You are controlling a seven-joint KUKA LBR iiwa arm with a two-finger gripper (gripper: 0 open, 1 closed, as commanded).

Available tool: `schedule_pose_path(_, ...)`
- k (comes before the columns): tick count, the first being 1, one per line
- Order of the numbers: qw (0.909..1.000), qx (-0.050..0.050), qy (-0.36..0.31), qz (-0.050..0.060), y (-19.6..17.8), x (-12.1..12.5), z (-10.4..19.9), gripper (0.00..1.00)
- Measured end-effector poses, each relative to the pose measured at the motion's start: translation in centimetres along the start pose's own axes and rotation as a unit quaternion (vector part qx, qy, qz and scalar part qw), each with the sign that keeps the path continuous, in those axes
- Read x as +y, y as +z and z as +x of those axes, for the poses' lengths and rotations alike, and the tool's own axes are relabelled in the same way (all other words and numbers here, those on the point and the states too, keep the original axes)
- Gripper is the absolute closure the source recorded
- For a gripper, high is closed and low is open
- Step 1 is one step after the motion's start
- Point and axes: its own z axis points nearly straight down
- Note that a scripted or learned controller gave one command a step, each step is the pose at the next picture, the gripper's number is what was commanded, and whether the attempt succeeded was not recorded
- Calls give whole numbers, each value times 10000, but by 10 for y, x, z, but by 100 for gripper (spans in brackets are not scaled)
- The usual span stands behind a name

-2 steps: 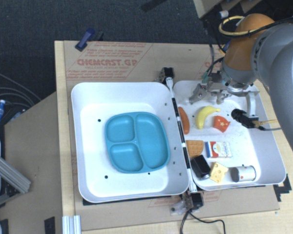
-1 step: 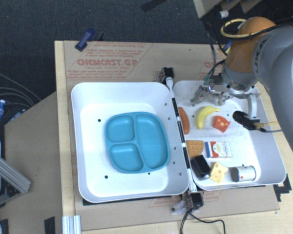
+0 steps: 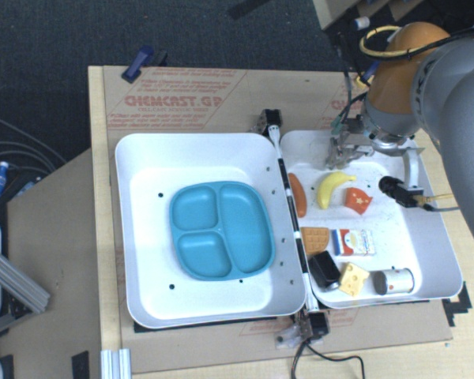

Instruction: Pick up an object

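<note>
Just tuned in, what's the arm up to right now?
The arm's gripper hangs over the far end of the right bin, just beyond the banana. Nothing shows between its fingers. The hot dog, red piece, cheese wedge and other small items lie in that bin. The blue divided plate sits in the left bin.

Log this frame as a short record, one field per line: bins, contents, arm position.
left bin: holds a blue divided plate
right bin: holds a banana, hot dog, red piece, waffle, small carton, black block, cheese wedge, white cylinder
gripper: over the right bin's far end, just beyond the banana
</note>
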Motion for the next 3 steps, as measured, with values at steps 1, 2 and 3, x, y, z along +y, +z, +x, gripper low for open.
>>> schedule_pose_path(1, 10000, 0, 0, 2, 0, 0, 0, 0)
schedule_pose_path(2, 10000, 4, -5, 19, 11, -10, 15, 0)
schedule_pose_path(3, 10000, 5, -3, 10, 0, -9, 15, 100)
